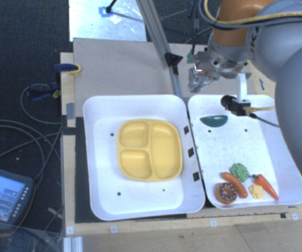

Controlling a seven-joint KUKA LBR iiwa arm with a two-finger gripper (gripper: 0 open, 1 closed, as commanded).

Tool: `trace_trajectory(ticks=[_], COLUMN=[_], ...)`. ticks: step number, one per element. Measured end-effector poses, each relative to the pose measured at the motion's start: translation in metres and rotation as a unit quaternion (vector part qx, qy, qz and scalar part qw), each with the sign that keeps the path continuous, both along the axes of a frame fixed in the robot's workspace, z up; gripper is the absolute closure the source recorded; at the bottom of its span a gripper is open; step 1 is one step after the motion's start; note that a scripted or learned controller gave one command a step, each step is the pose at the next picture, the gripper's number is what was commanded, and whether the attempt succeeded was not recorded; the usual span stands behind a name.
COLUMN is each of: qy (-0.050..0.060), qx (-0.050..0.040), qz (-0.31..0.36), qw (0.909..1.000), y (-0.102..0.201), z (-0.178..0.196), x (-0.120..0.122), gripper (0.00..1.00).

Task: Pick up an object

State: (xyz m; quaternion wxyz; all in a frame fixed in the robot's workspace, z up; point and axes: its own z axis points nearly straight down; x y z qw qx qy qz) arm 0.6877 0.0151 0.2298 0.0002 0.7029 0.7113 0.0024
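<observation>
Your pincer (199,80) hangs just past the far rim of the right bin (287,164), and it is a blurred grey cluster, so you cannot tell how it stands or whether anything is in it. The arm (290,46) fills the corner above that bin and runs off the frame, hiding the bin's far right corner.

Inside the right bin, a dark teal bowl-like piece (214,121) lies near the far rim, close below the pincer. At the bin's near end, well apart from the pincer, you have a cluster: a chocolate doughnut (226,192), a sausage (235,185) touching it, a green broccoli piece (239,171), a small yellow piece (256,191) too small to identify, and a carrot (266,187).

The left bin (101,156) sits against the right bin and holds a yellow divided plate (149,149).

Both bins rest on a pale wooden desk (119,67). Left of the desk, cables cross dark carpet, and a teach pendant (3,193) lies there, partly cut off.
</observation>
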Motion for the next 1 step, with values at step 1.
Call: trace_trajectory(ticks=[1], qy=[0.001], qx=[-0.0004], qz=[-0.001], qw=[1.0], y=[0.0546], z=[-0.0067], x=[-0.006], gripper=[1.0])
